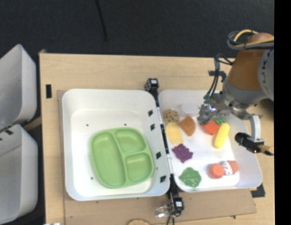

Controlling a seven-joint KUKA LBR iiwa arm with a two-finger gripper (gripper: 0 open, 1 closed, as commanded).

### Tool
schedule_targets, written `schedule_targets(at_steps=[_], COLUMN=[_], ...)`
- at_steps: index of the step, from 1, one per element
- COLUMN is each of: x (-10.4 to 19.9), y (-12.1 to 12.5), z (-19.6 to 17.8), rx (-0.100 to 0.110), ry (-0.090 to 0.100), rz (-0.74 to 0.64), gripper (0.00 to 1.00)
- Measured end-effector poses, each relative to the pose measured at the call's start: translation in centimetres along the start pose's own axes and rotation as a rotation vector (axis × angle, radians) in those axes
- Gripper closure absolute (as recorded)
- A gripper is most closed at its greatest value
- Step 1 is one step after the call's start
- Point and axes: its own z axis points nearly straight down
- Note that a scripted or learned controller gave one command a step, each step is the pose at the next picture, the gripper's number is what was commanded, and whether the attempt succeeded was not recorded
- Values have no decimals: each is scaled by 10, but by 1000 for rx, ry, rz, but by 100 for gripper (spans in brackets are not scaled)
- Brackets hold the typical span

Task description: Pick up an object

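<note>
Even overhead light, soft shadows, mild glare on the white bins point(70, 125), slightly soft, grainy focus throughout.

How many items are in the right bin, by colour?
Yellow: 2, corn and pale yellow piece
Brown/orange: 3, cookie, bread piece, orange-red piece
Purple: 1, grapes
Green: 1, leafy piece
Orange-white: 1, can
Total: 8

Wooden bench point(51, 139), left white bin point(72, 125) holding green three-compartment tray point(121, 157) toward its 5 o'clock side, white moulded shapes point(11, 125) at 9 o'clock, dark floor point(136, 18) at 12 o'clock.
</note>
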Motion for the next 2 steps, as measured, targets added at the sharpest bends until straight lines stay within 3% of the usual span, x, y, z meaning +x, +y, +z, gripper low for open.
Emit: schedule_targets(at_steps=[1,2], x=[-2,25], y=[2,-31], z=[-46,-48], rx=[0,6], ry=[0,1], rz=[-1,-1], gripper=[100,100])
